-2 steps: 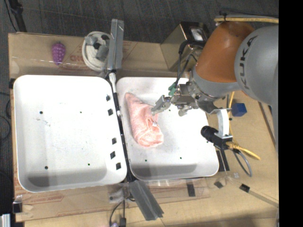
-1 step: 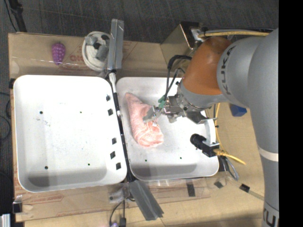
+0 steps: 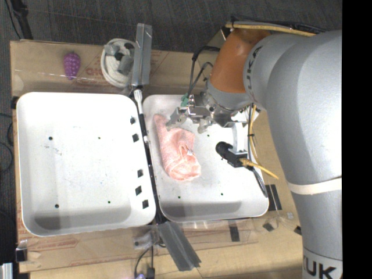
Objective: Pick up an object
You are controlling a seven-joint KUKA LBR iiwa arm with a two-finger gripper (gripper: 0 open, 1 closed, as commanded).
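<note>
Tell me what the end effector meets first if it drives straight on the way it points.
Probably the upper end of the pink cloth, lying right beneath the end effector in the right bin; depth is unclear.

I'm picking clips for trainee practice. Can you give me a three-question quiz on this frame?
1. Multiple choice: which bin holds the pink cloth? A) left bin B) right bin C) neither
2. True or false: the gripper is above the right bin, near the cloth's upper end.
3. Fill the gap: the small purple thing lies on the bench, ____ the bins.
Key: 1 B; 2 true; 3 outside.
</note>
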